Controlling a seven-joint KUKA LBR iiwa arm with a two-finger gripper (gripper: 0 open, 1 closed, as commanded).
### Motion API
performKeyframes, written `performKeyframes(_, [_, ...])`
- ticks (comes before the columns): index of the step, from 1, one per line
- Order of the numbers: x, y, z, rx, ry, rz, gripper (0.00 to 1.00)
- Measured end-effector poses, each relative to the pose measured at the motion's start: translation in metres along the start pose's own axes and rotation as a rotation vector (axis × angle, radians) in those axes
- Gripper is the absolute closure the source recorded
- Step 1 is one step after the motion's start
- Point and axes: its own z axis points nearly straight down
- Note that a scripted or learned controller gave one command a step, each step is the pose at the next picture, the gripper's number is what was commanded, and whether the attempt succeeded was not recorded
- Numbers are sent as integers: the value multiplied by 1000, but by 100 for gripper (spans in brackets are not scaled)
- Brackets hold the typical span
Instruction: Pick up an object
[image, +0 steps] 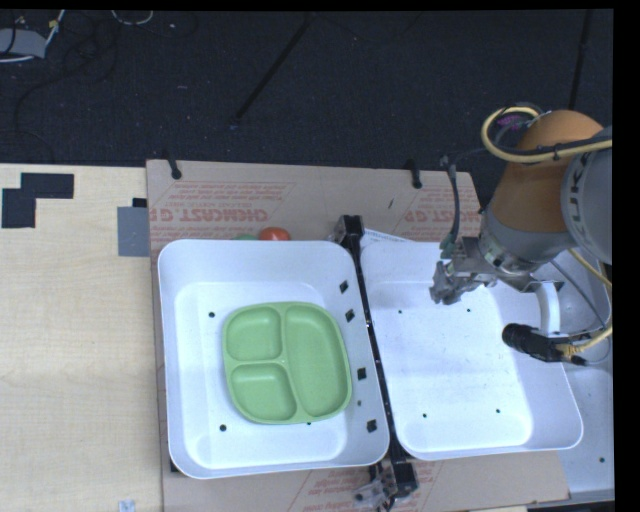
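A light green divided plate lies flat in the middle of the left white bin. A small red-orange object rests on the cardboard just behind that bin's far rim. My gripper hangs over the far part of the right white bin, well to the right of the plate. Nothing shows between its fingers, and I cannot make out how far apart they stand.
A black divider with clips runs between the two bins. Both bins sit on a cardboard sheet on the wooden bench. Cables and a black handle hang at the arm's right side.
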Motion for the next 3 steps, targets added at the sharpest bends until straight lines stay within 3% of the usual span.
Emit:
performKeyframes(1, [-1, 1, -48, 1, 0, -8, 100])
performKeyframes(3, [104, -28, -57, 8, 3, -11, 100])
